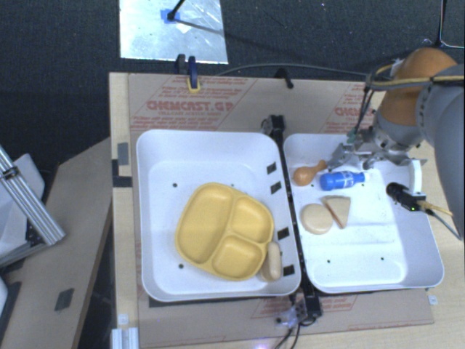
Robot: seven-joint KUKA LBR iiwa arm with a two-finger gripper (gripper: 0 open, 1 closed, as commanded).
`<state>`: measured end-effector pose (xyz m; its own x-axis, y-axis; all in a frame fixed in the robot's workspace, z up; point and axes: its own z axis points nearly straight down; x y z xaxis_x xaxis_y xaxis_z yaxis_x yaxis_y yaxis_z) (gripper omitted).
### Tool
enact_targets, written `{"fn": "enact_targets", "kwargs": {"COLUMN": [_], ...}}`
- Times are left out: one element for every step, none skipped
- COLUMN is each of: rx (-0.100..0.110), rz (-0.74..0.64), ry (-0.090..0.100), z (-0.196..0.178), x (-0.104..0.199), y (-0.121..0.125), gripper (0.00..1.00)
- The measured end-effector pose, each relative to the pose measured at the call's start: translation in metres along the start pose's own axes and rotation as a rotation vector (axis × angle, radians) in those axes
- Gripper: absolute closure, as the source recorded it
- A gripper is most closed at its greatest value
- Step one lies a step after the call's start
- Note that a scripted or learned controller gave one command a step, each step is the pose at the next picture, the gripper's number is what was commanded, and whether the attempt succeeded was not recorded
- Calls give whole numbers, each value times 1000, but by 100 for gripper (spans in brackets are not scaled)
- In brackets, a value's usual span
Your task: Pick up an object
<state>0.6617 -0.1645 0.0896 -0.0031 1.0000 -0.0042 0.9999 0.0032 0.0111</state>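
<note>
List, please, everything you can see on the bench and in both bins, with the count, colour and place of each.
Bins: 2, white; left bin and right bin, side by side on the bench.
Divided tray: 1, yellow, middle of the left bin.
Oval piece: 1, beige, at the tray's lower right corner, in the left bin.
Drumstick-shaped piece: 1, tan-orange, upper left of the right bin.
Bottle: 1, blue with a white end, lying just right of the drumstick-shaped piece.
Round piece: 1, beige, below the bottle.
Wedge: 1, tan, against the round piece's right side.
Gripper: 1, grey, just above the bottle.
</note>
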Motion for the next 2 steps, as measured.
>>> {"fn": "enact_targets", "kwargs": {"rx": [2, 4], "rz": [-1, -2], "ry": [2, 3], "z": [-9, -57], "x": [1, 9], "y": [-1, 4], "gripper": [100, 100]}}
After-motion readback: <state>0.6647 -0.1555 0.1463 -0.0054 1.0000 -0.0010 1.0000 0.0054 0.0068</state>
